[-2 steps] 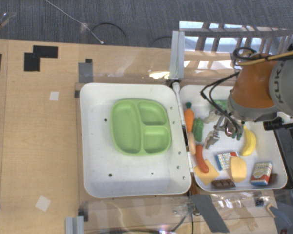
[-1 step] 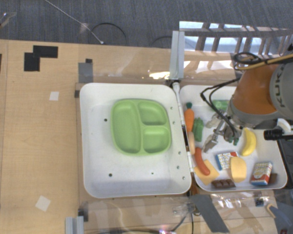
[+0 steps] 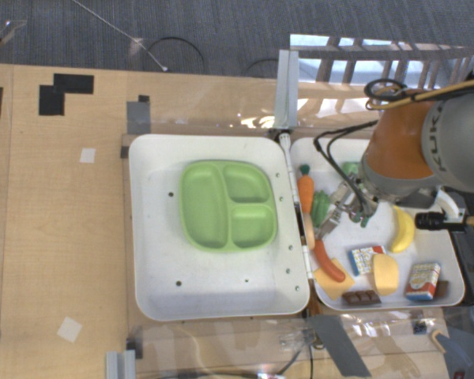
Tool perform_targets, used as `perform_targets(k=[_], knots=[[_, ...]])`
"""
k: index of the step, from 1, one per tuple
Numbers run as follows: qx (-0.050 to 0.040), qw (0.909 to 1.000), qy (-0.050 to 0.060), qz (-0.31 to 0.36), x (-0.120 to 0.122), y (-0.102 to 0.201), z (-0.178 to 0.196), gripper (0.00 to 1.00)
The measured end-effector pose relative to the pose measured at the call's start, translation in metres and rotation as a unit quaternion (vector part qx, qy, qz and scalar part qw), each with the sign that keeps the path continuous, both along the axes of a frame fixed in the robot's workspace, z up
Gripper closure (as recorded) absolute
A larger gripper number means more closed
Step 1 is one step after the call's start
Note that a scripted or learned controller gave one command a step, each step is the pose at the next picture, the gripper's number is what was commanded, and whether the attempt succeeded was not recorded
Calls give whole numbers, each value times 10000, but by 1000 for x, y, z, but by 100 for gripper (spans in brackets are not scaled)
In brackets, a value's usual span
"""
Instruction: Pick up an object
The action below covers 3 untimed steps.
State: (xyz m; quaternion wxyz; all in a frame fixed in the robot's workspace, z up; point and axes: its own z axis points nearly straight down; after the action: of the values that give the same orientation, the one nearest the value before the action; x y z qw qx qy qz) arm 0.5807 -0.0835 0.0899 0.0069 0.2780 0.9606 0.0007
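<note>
My gripper (image 3: 337, 214) hangs low over the left part of the right bin (image 3: 458, 290), below the arm's orange band. It is just right of a green vegetable piece (image 3: 321, 207) and an orange carrot (image 3: 306, 193). A red sausage (image 3: 327, 259) lies just below the gripper, next to an orange-yellow piece (image 3: 327, 277). No object can be made out in the gripper.
The right bin also holds a banana (image 3: 403, 232), a small printed box (image 3: 363, 258), a yellow cheese block (image 3: 385, 275), a brown chocolate bar (image 3: 360, 297) and a red-and-white carton (image 3: 423, 281). A green divided plate (image 3: 226, 205) lies in the left bin (image 3: 154, 290).
</note>
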Motion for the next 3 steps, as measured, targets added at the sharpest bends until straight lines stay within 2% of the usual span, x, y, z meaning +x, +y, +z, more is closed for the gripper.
perform_targets(k=[1, 2, 3], knots=[[17, 9996, 44, -284, 77, -22, -2, 0], [-35, 9873, 26, -1586, 65, -11, -1, 0], [9, 9696, 37, -2445, 76, -9, -3, 0]])
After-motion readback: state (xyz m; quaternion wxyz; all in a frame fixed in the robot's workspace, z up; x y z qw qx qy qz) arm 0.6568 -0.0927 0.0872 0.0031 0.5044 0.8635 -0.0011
